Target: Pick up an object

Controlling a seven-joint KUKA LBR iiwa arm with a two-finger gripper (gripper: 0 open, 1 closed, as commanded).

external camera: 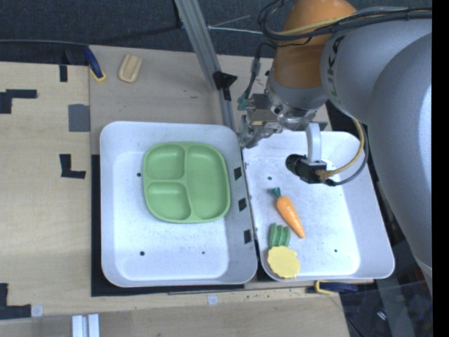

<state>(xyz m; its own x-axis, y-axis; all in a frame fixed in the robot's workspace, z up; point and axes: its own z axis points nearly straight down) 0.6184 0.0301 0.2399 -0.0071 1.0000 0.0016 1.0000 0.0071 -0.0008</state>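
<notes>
Corn [282, 253] lies beside carrot [290, 215]; hand [254, 133] hovers at bin's far corner.

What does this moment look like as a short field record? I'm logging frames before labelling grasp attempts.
left bin: holds a green divided plate, lying flat
right bin: holds a toy carrot and a toy corn cob
carrot: mid-bin, lying free
corn cob: near the front left corner, yellow end forward
gripper: over the right bin's back left corner, by the divider, apart from both toys
bench: a tan block behind the left bin
</notes>
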